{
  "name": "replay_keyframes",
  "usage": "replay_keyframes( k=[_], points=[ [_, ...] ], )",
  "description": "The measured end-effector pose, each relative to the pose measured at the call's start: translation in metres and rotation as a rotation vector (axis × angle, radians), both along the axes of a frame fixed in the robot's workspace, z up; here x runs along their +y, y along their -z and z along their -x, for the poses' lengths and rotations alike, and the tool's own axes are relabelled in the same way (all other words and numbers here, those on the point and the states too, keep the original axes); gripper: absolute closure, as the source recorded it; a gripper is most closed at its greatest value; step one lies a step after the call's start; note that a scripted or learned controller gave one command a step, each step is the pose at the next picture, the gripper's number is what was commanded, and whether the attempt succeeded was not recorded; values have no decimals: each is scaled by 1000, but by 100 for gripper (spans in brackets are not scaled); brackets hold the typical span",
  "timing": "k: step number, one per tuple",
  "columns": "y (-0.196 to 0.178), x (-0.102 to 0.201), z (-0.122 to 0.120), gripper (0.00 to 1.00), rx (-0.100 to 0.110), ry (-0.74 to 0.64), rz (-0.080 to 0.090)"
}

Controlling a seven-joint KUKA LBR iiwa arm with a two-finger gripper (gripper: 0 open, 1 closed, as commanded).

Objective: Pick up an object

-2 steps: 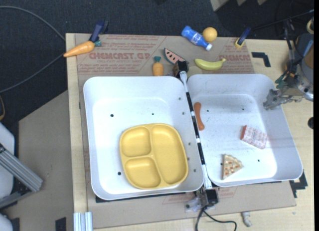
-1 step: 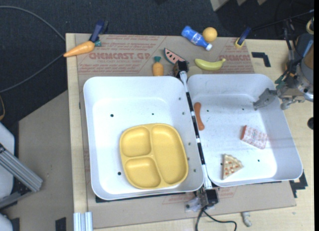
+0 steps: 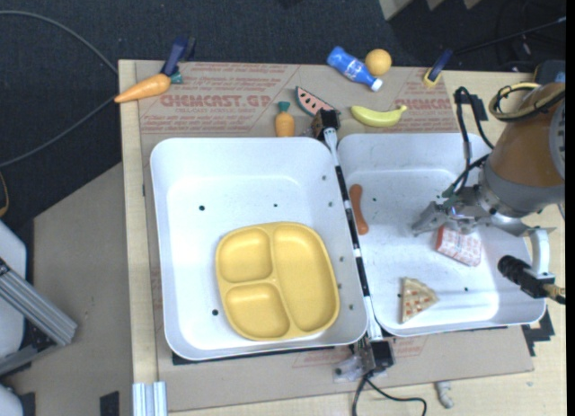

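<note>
Right bin: three toy foods

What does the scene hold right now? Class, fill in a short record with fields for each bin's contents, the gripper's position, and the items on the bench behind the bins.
left bin: yellow divided plate
right bin: hot dog by its left wall, pizza slice near the front, red-and-white packet
gripper: low in the right bin, just above the packet
behind the bins: carrot, watermelon slice, banana, blue bottle, orange
</note>
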State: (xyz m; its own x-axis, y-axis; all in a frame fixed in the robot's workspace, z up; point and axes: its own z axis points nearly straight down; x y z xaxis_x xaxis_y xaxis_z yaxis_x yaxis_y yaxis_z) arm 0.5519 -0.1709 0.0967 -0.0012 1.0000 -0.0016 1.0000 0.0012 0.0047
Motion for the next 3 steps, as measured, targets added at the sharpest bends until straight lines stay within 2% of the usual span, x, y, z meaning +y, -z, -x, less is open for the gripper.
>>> replay_keyframes(
  k=[1, 2, 3],
  points=[
    [-26, -34, -49, 0, 2, 1, 0],
    [-31, 8, -17, 0, 6, 0, -3],
    [13, 56, 15, 0, 6, 0, -2]
  ],
)
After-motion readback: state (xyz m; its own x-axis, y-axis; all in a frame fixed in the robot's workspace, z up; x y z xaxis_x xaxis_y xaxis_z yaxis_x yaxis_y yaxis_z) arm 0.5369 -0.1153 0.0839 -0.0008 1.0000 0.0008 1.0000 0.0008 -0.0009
